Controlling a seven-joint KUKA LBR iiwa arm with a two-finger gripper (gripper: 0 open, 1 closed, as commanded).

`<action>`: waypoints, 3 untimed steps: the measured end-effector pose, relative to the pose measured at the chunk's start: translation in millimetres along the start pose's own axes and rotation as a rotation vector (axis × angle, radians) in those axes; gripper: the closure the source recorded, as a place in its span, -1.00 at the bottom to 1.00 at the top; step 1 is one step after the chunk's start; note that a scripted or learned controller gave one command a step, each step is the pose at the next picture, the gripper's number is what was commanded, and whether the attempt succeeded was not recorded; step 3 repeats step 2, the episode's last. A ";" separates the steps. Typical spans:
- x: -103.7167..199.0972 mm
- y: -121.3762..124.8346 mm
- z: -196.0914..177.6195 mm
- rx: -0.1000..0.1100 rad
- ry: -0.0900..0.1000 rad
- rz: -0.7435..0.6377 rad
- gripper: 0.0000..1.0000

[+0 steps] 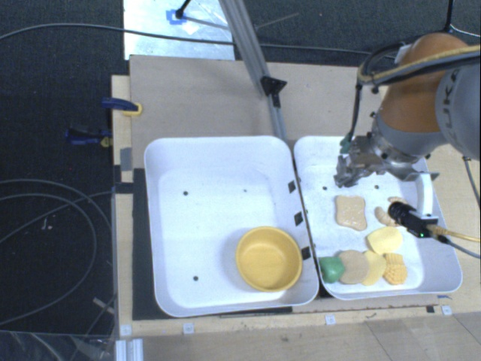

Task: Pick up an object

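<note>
My gripper (346, 176) hovers over the back part of the right bin (319, 150), just above and behind a tan bread slice (350, 212). Nothing shows in its grasp. Toward the front of that bin lie a pale yellow wedge (385, 240), a green piece (330, 268), a round tan cookie (352, 265), a yellow chip (374, 269) and an orange waffle piece (395, 270). A small tan peanut-like piece (384, 216) lies right of the bread slice.
The left bin (195, 164) holds a yellow bowl (268, 258) near its front right corner. A slanted metal pole (248, 36) crosses above the bench behind the bins. A blue-and-yellow clamp (120, 107) grips the bench's left edge.
</note>
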State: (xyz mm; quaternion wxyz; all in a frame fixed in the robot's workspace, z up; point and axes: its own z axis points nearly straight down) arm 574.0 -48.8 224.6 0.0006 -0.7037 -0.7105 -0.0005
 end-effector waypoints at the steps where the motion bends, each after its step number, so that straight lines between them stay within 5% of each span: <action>1: 42.1 -14.0 -7.5 -0.001 0.001 0.000 1.00; 2: 103.8 -29.5 -6.7 0.000 0.001 -0.003 1.00; 3: 103.8 -29.5 -6.7 0.000 0.001 -0.003 1.00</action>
